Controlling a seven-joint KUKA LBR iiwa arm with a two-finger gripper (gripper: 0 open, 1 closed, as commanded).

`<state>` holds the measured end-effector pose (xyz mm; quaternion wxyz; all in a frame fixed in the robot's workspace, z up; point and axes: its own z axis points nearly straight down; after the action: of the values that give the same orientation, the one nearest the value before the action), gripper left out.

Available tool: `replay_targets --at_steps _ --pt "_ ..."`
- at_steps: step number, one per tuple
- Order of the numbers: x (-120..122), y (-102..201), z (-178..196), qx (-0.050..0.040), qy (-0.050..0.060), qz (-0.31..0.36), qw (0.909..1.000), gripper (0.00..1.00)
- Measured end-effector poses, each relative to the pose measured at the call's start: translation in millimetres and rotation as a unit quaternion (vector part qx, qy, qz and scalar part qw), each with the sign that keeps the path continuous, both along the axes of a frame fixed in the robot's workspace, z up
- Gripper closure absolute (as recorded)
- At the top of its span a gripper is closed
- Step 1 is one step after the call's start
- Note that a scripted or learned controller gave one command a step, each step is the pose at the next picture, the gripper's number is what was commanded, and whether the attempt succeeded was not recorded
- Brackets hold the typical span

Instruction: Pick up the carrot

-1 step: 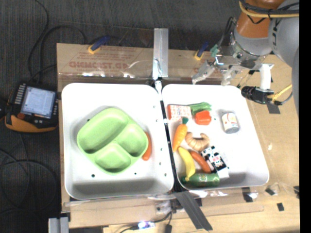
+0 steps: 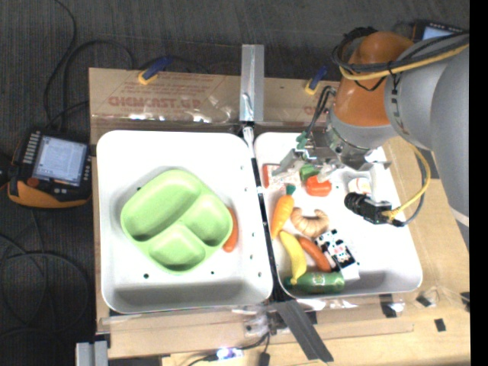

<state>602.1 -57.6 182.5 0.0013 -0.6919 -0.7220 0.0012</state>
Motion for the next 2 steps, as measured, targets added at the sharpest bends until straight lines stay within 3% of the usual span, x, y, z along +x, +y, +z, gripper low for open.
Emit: replay_targets --at_steps 1,2 --pt "-37 1 0 -0.0001 0.000 0.002 1.0000 0.00" --pt "-34 -48 -88 0.0007 -0.001 0.042 0.9991 0.00"
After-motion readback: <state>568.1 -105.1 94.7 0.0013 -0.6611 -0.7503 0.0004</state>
